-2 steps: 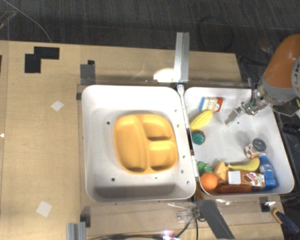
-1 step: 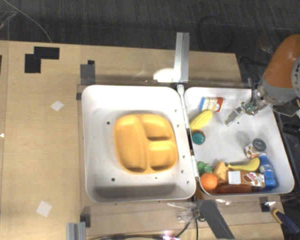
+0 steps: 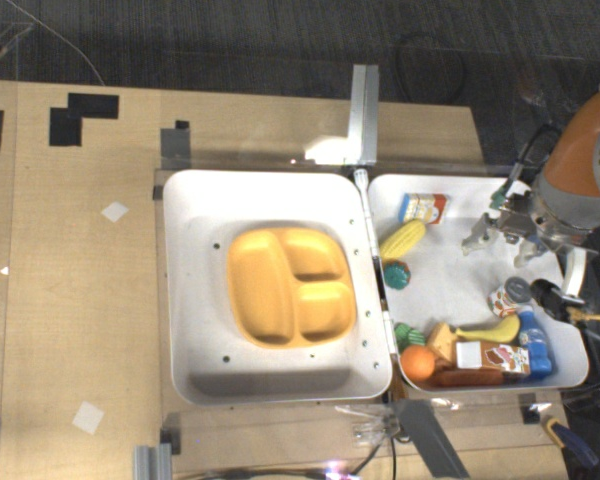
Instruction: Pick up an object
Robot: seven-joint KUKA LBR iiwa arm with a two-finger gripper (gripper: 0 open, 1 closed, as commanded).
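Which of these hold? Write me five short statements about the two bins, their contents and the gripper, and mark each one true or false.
1. The yellow divided tray lies in the left bin. True.
2. The corn cob lies in the left bin. False: it lies in the right bin, near the divider.
3. The gripper is above the right bin. True.
4. The orange sits at the far edge of the right bin. False: it sits at the near left corner.
5. The banana is clamped in the gripper. False: it lies on the bin floor, apart from it.
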